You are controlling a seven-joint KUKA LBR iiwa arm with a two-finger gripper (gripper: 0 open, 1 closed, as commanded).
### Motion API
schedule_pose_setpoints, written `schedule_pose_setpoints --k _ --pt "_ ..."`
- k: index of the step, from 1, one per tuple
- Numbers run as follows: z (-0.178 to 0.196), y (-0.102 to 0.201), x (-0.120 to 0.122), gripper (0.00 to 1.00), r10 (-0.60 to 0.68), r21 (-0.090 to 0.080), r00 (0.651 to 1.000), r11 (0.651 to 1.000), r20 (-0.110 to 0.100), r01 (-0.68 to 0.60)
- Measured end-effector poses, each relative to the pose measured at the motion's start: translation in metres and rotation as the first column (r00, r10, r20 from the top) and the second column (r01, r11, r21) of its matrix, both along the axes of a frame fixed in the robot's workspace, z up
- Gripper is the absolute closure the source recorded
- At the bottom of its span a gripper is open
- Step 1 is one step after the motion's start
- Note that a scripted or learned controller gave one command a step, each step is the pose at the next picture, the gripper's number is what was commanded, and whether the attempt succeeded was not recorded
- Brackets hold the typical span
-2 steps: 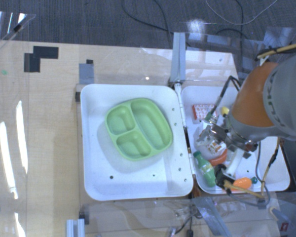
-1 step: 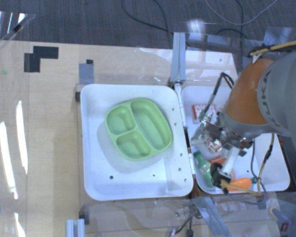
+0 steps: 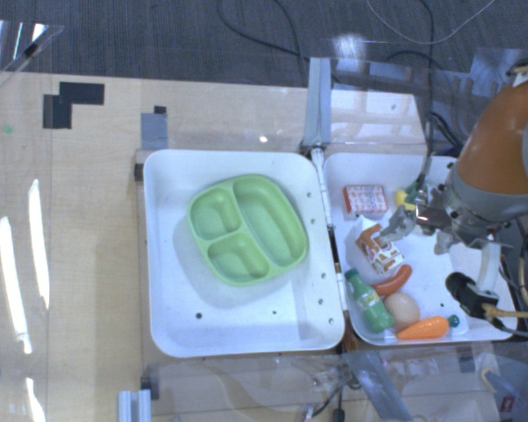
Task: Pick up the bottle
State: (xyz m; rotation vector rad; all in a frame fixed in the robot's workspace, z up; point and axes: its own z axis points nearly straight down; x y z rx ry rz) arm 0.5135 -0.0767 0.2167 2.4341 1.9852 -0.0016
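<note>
- The left bin (image 3: pixel 158 262) carries a green divided plate (image 3: pixel 246 229) near its middle; this bin plays no part in the pick as things lie.
- The right bin (image 3: pixel 440 275) holds everything else, crowded toward its near edge.
- The bottle (image 3: pixel 368 301), green with a white label, lies on its side in the near-left corner of the right bin, close against the wall shared with the left bin. Nothing grips it, so the lift is not done.
- Just beside it toward the right lie a sausage (image 3: pixel 392 280), an egg (image 3: pixel 403 309) and a carrot (image 3: pixel 422 328); the egg looks to be touching the bottle, which may crowd a grasp.
- Toward the far edge sits a red-and-white box (image 3: pixel 365 200), and nearer the middle a snack packet (image 3: pixel 380 249).
- The gripper (image 3: pixel 394 229) hangs over the snack packet, apart from the bottle; whether its tips are spread or closed cannot be told here.
- Judged so, the task is at its start: left are moving toward the near-left corner, descending, closing on the bottle and raising it.
</note>
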Motion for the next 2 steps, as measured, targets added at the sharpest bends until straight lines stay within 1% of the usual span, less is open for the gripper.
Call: schedule_pose_setpoints --k 1,2 --pt "-0.0353 0.0751 -0.0258 0.00 -0.047 0.001 0.999 0.999 -0.002 0.047" --pt "-0.0346 0.0789 -0.0256 0.00 -0.166 0.001 0.986 0.986 -0.001 0.166"
